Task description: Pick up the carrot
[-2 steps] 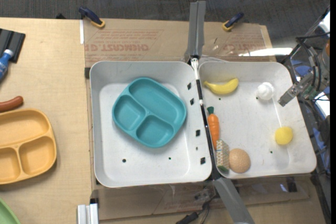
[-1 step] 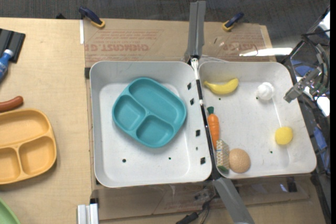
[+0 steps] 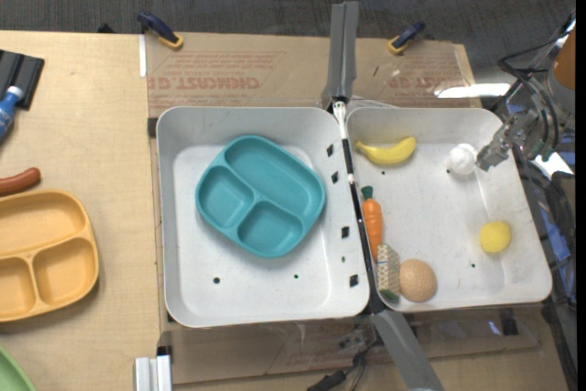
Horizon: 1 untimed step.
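Note:
The carrot point(image 3: 372, 222), orange with a small green top, lies lengthwise against the left wall of the right bin point(image 3: 439, 197), its top pointing to the back. My gripper point(image 3: 494, 153) hangs over the bin's back right corner, close to a small white ball point(image 3: 461, 159) and far to the right of the carrot. Nothing shows between the gripper and the carrot but bare bin floor.
In the right bin also lie a banana point(image 3: 386, 150) at the back, a yellow lemon point(image 3: 494, 237) at the right, a tan egg-shaped thing point(image 3: 417, 280) and a speckled piece point(image 3: 388, 268) just in front of the carrot. A teal divided plate point(image 3: 261, 195) fills the left bin point(image 3: 183, 270).

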{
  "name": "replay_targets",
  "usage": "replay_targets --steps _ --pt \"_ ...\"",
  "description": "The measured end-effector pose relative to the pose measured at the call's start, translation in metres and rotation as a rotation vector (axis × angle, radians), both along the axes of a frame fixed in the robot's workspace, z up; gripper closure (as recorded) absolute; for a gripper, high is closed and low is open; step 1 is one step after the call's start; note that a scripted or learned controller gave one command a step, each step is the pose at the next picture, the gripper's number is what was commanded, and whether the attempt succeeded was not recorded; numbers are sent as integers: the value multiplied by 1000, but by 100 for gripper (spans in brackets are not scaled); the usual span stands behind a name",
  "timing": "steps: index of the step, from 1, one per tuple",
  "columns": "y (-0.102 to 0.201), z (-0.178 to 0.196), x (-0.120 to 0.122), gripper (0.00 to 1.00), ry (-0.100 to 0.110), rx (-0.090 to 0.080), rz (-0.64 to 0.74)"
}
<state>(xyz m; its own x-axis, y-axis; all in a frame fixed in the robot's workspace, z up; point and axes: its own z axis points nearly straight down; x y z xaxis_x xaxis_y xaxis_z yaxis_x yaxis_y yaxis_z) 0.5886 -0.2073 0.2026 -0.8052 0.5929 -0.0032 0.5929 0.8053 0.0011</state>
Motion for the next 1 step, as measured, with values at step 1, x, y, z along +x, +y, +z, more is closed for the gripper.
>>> replay_targets --steps 1 --pt "-15 104 -51 100 -2 -2 312"
